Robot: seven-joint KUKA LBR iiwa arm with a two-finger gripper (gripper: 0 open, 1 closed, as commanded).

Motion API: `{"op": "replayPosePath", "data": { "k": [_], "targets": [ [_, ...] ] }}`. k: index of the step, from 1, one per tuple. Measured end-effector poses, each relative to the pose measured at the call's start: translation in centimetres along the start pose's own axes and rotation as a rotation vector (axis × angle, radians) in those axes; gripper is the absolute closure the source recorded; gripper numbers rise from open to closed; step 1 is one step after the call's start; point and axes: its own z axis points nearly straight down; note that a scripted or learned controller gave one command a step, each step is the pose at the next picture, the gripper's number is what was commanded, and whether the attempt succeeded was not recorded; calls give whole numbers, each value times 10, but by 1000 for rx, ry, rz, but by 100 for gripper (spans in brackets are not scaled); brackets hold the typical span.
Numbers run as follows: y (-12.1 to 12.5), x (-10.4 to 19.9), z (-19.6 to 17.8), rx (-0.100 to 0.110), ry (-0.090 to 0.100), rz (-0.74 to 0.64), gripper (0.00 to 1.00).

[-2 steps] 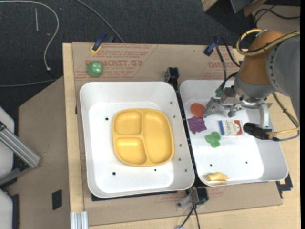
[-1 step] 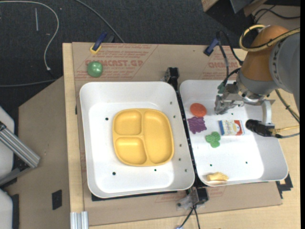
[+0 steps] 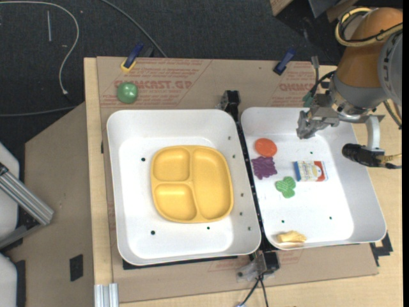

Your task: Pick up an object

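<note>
The right bin (image 3: 358,203) holds several small objects: an orange-red round piece (image 3: 266,148), a purple piece (image 3: 262,167), a green piece (image 3: 285,187), a small white card with blue and red print (image 3: 310,171), and a tan piece (image 3: 290,237) at the front rim. My gripper (image 3: 307,129) hangs over the back of the right bin, to the right of the orange-red piece and behind the card. Nothing shows between its fingers.
The left bin (image 3: 128,171) holds a yellow divided plate (image 3: 191,183). A green ball (image 3: 128,93) lies on the cardboard behind the left bin. Blue clips (image 3: 133,57) (image 3: 284,61) hold the cardboard's back edge. A black clamp (image 3: 230,100) sits between the bins.
</note>
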Motion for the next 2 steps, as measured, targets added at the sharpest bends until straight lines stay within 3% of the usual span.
{"op": "replayPosePath", "data": {
  "k": [1, 2],
  "targets": [
    [2, 0, -55, 0, 0, 0, 100],
    [-12, 58, -46, 11, 4, -4, 100]
  ]
}}
